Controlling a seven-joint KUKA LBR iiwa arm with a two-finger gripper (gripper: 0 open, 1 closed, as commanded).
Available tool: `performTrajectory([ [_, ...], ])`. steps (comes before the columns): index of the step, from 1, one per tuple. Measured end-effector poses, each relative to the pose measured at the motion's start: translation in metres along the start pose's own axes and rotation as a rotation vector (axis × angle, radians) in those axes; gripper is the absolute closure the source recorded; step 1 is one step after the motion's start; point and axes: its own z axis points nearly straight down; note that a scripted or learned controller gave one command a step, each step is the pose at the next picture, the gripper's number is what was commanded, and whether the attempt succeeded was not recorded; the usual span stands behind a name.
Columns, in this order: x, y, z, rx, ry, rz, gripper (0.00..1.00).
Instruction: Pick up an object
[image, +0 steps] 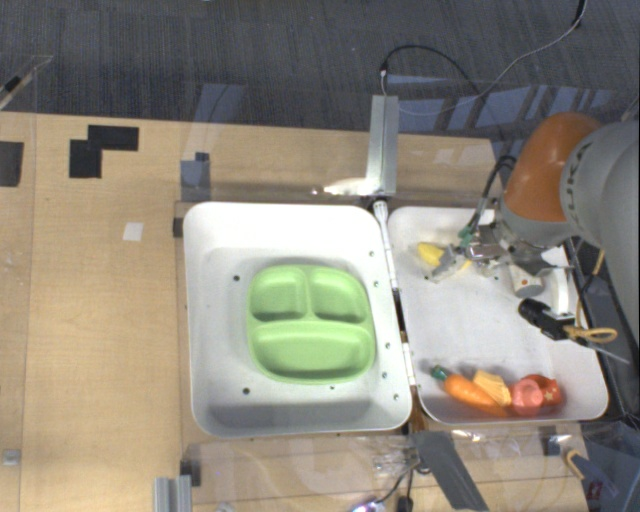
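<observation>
The bench (90, 330) is light wood and bears two shallow white bins side by side. The left bin (215, 390) holds a green divided plate (310, 322), lying flat near its centre, two small compartments at the far side and one long compartment at the near side.

The right bin (480, 330) has the arm (560, 180) over its far right part, grey with an orange band, reaching in from the right. The gripper (470, 248) sits low over the far end of this bin. Whether the claw is wide or narrow cannot be told from this angle.

A yellow object (430, 254) lies just left of the gripper tip, close to or touching it; contact cannot be confirmed. Its long axis runs roughly left to right; it is too small to tell which end leads.

Along the near wall of the right bin lie a carrot (462, 388), a small yellow-orange piece (492, 386) and a red item (535, 393), touching in a row.
</observation>
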Motion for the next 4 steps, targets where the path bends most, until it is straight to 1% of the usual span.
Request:
performTrajectory([
  [1, 0.000, 0.000, 0.000, 0.000, 0.000, 0.000, 0.00],
  [2, 0.035, 0.046, -0.024, 0.002, 0.002, 0.078, 0.00],
  [3, 0.035, 0.020, 0.001, 0.002, 0.001, 0.154, 0.00],
  [4, 0.028, 0.045, -0.021, 0.004, 0.001, 0.231, 0.00],
])
